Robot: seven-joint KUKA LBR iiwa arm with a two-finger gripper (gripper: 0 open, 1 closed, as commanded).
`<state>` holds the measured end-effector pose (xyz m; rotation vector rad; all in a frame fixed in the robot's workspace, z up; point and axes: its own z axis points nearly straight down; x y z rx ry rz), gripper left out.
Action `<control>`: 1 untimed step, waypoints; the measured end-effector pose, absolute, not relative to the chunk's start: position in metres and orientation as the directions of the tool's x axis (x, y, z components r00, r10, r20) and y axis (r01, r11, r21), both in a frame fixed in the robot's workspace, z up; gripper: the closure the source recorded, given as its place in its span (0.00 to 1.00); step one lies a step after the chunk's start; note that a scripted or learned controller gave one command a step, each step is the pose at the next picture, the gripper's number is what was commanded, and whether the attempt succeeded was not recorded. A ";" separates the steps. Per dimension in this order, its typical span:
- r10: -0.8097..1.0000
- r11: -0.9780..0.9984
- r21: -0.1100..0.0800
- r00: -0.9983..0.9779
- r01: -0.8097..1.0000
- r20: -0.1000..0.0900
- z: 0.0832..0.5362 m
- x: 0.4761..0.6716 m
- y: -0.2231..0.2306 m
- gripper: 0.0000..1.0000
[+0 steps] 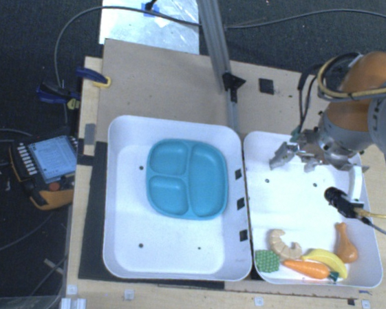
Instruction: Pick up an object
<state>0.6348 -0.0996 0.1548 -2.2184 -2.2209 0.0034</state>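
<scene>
Right bin's (pixel 373 271) middle lies open; toy food (pixel 306 257) crowds its near edge.

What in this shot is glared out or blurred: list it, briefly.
Camera view: strong glare on the shiny sheet at the top; the white bins are bright but keep their edges; the tool looks a little soft; the toy food and blue plate read clearly.
</scene>
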 end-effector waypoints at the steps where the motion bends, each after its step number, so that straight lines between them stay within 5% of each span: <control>1: 1.000 0.001 -0.002 -0.001 1.000 0.000 0.113 0.637 -0.103 0.00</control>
